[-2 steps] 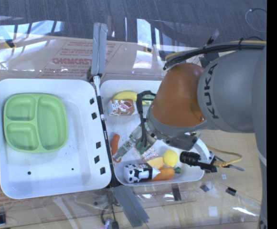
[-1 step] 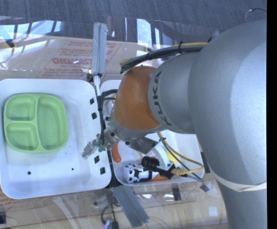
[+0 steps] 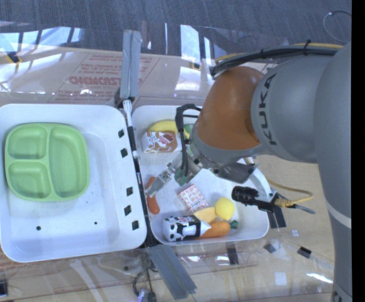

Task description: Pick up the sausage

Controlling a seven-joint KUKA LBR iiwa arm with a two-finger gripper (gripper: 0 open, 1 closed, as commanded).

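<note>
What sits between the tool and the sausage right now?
Nothing visible. The tool is low in the right bin, just above and right of the sausage, which lies along the bin's left wall. The packet and cow-print carton sit off to the side.

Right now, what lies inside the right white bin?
In the right white bin: reddish sausage, yellow lemon, orange carrot, black-and-white carton, small packets. The arm covers the bin's far part.

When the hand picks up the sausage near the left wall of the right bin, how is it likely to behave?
The sausage looks small, thin and glossy, so it is probably light and may slip. Its rounded shape suggests it could roll if nudged. It lies beside the bin wall, so the hand has little room on that side.
</note>
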